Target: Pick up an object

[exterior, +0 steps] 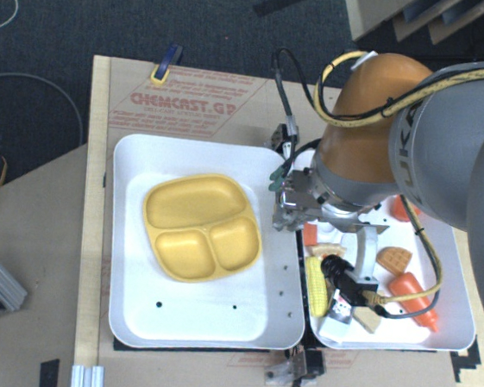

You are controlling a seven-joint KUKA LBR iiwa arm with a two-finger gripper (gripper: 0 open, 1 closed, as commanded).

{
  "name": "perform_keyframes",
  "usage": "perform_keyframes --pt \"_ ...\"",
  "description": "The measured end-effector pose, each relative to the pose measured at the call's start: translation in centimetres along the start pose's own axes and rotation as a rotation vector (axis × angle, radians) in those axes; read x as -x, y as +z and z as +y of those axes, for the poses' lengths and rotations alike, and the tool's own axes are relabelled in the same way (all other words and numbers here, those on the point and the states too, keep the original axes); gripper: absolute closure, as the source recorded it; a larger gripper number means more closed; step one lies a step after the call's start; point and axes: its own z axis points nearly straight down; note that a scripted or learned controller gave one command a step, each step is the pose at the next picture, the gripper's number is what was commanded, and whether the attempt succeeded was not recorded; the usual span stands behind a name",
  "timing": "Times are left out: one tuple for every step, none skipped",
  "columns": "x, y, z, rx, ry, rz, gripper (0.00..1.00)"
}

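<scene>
The gripper (329, 231) sits low over the upper left part of the right bin (457, 321), under the wrist, so I cannot tell whether it is spread or closed. Just beside it lie a small red piece (309, 233) and a corn cob (316, 285), with a carrot (413, 296) further right. Nothing looks lifted, so the whole pick seems left to do.

Yellow divided plate (201, 226) — smooth matt plastic; white bins (123, 244) — glossy plastic; bench board (102, 129) matt, cardboard-like.
</scene>
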Motion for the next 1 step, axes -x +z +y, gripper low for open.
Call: perform_keyframes --pt "-1.69 0.44 -0.92 -0.005 -0.002 0.000 1.00"
